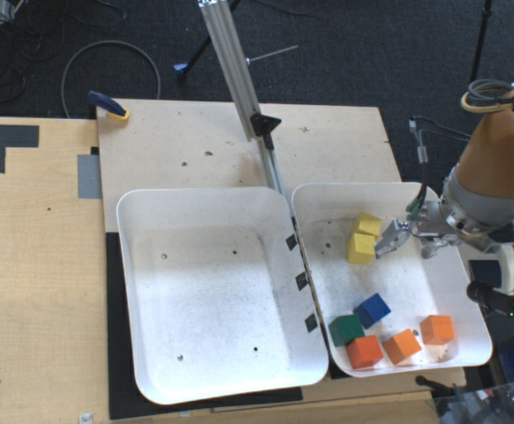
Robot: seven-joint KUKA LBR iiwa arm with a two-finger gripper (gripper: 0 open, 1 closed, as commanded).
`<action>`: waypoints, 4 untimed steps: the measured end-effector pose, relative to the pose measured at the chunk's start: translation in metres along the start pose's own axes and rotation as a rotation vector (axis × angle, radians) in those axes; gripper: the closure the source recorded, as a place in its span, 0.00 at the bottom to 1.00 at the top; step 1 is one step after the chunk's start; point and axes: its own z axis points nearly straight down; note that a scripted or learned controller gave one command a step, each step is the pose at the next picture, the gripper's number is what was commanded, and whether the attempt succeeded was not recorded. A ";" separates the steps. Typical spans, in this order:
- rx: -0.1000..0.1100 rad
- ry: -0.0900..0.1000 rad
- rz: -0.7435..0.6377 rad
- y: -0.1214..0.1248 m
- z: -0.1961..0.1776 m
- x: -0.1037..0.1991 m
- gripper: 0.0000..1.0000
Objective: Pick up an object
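In the right bin (469,281) lie several small blocks. Two yellow blocks (361,247) sit together near its middle. A blue block (372,308), a green block (346,329), a red-orange block (364,352) and two orange blocks (436,329) cluster at its front. My gripper (411,244) hangs over the bin just right of the yellow blocks, open, with nothing between its fingers. Its left finger (389,241) is close beside the yellow pair; I cannot tell if it touches.
The left bin (151,237) stands beside the right one, with a divider (299,263) between them. A slanted metal rail (235,69) rises behind the bins. The arm (491,166) enters from the right.
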 end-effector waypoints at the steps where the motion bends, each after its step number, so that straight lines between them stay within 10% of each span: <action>1: 0.012 0.004 -0.005 -0.053 0.103 0.037 0.00; 2: 0.003 0.001 0.002 -0.050 0.089 0.033 1.00; 3: -0.008 0.002 -0.013 0.006 0.017 0.099 1.00; 4: -0.017 -0.021 0.012 -0.001 0.016 0.137 1.00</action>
